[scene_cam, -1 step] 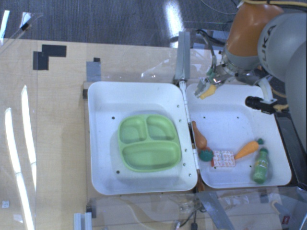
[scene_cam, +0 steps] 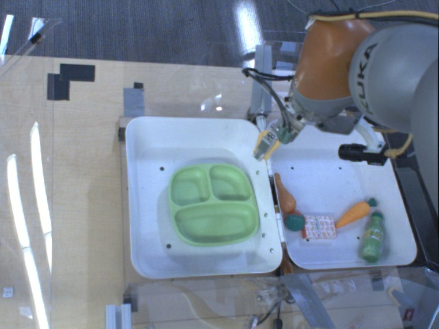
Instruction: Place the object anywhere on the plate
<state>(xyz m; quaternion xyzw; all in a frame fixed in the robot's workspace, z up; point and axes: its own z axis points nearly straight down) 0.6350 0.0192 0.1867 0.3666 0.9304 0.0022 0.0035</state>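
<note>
the object for placing is not singled out; four candidates lie in the right bin (scene_cam: 322, 177). a brown-orange carrot (scene_cam: 285, 195) lies against the bin's left wall, its green end (scene_cam: 294, 221) toward the front. just beside that end sits a small red-and-white packet (scene_cam: 319, 227). a second, brighter carrot (scene_cam: 356, 213) lies tilted near the front right, and a green bottle (scene_cam: 372, 238) stands just beside it, close to the front right corner. all four are clustered in the front half of the bin; the rear half is bare white floor.

the plate (scene_cam: 214, 205), pale green with three compartments, rests in the middle of the left bin (scene_cam: 144, 184), apart from all four walls. nothing lies on it.

the hand (scene_cam: 269, 144) hangs over the rear of the divide between the two bins, showing a yellow-and-white tip. how far it is open cannot be told, and nothing is visibly held in it. the grey arm (scene_cam: 398, 67) with its orange band (scene_cam: 329, 53) covers the rear right corner of the right bin.

both bins sit side by side, walls touching, on a light wooden bench (scene_cam: 68, 218) with black markers at the rear left. dark floor (scene_cam: 137, 19) lies behind the bench.
</note>
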